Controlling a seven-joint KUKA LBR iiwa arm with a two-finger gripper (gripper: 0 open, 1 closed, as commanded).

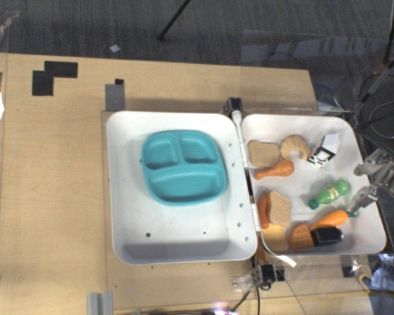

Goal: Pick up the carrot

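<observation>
The robot's gripper [368, 190] enters at the right edge of the camera view, a small grey metal assembly seen from above. It sits at the right rim of the right-hand bin [374, 202], roughly level with the bin's lower half. One thin finger [360, 202] angles down and to the left, its tip reaching just inside the bin's right edge. A blockier grey part of the wrist lies above and to the right of it, cut off by the view's edge. The arm behind the wrist is out of sight. Whether anything sits between the fingers is too small to make out.
</observation>
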